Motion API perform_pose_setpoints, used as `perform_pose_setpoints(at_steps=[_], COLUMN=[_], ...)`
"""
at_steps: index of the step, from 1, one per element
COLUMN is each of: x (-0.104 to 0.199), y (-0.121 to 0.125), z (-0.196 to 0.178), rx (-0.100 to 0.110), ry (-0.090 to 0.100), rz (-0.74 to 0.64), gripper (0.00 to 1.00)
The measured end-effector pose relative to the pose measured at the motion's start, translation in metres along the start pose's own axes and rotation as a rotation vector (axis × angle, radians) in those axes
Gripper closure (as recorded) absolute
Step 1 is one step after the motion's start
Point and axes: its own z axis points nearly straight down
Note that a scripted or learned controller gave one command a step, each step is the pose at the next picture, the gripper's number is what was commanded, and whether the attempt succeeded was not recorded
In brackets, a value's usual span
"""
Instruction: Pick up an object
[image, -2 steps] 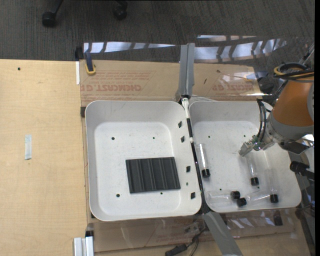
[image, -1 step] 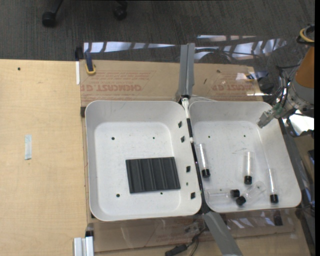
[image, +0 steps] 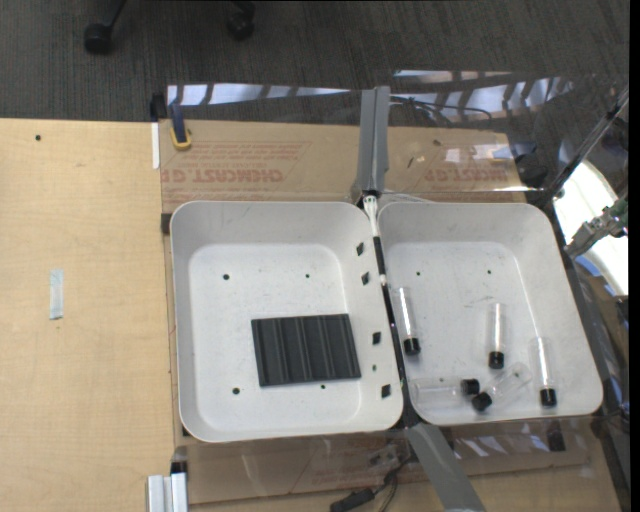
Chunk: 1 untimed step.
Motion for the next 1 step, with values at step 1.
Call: perform_pose_setpoints(at_steps=[1], x=[-0.0083], y=[0.0226], z=[0.054], rx=[0.001], ry=[0.001], rz=[-0.047], gripper=[1.0])
